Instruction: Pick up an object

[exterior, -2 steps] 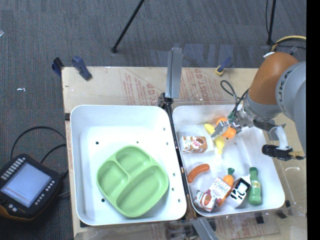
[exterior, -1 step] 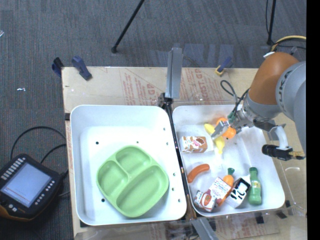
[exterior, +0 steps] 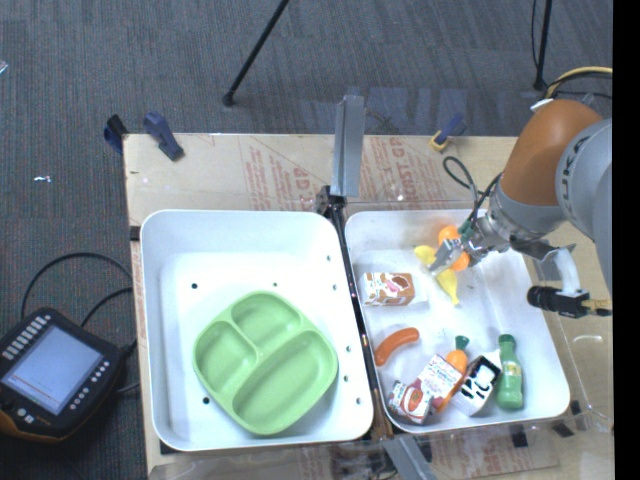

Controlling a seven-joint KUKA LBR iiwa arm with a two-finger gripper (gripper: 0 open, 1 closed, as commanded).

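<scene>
My gripper [exterior: 458, 247] hangs low over the far part of the right bin [exterior: 520, 318], at the end of the grey arm with the orange band. Right at its tip sits a small orange object [exterior: 447, 236], with a yellow piece [exterior: 425, 256] just to its left. Whether that object is held is unclear. Another yellow item [exterior: 447, 286] lies just below the tip. A small carton with a red picture [exterior: 388, 288] lies to the left of the gripper.
The near part of the right bin holds an orange-red sausage [exterior: 397, 344], a red-and-white carton [exterior: 425, 383], a black-and-white carton [exterior: 480, 380] and a green bottle [exterior: 510, 371]. A green divided plate [exterior: 265, 361] lies in the left bin [exterior: 170, 268].
</scene>
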